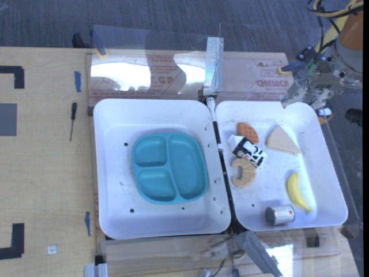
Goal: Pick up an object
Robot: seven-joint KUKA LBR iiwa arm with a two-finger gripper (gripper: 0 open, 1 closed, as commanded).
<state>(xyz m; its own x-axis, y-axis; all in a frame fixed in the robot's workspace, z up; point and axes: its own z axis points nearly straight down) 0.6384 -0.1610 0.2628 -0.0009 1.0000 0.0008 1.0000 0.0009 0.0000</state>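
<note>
The right bin (331,154) holds several small objects. An orange-brown biscuit (247,131) lies at the far left, with a black and white toy (248,151) just in front of it and a tan croissant (243,172) nearer still. A beige wedge (282,139) lies right of the biscuit. A yellow banana (298,191) and a silver can (279,214) rest near the front. My gripper (309,94) hangs over the bin's far right corner, away from all of them, with nothing seen in it.
The left bin (109,126) holds a teal divided plate (170,167). A clear plastic wall (213,68) stands behind both bins. A screwdriver (72,120) lies on the wooden bench at the left. Yellow cables (331,4) hang by the arm at the top right.
</note>
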